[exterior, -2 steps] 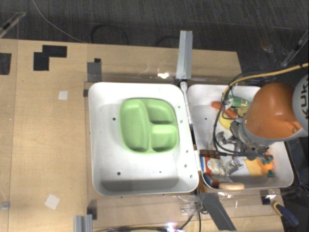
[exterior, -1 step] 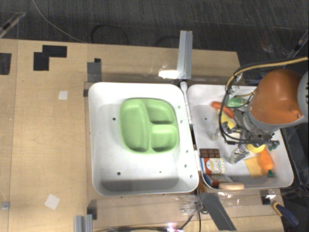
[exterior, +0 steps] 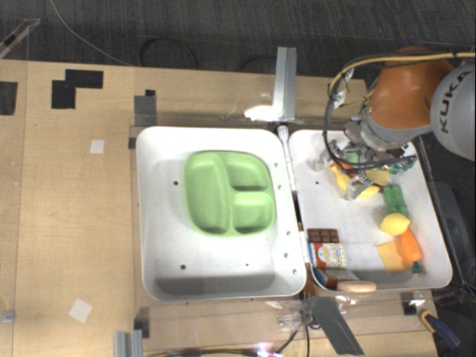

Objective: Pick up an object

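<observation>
On the tabletop (exterior: 67, 222), the claw (exterior: 359, 177) hangs over a yellow toy (exterior: 363, 191) in the right bin (exterior: 439, 262), beside the left bin (exterior: 156, 274) holding a green tray (exterior: 227, 192).

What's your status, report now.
End effector low in right bin, over yellow pieces. Grasp unconfirmed. Lemon, carrot close by.

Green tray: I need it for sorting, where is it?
The green tray lies in the middle of the left bin, across the divider from the toy food.
</observation>
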You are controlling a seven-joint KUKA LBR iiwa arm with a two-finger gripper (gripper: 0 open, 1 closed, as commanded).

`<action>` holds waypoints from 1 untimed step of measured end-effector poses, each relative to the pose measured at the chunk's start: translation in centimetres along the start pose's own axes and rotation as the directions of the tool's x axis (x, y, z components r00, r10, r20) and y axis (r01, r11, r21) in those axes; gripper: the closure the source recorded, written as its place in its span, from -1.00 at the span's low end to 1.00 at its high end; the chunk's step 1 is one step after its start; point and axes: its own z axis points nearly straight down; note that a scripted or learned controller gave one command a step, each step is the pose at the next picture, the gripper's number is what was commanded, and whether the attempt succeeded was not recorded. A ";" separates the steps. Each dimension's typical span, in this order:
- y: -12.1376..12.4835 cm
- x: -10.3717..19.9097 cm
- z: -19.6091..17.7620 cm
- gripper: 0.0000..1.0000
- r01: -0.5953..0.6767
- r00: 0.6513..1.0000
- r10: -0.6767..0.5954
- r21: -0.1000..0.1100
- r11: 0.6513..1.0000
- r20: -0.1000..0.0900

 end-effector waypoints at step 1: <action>2.2 -2.2 0.1 -1.00 -0.050 0.999 0.050 0.000 0.999 0.001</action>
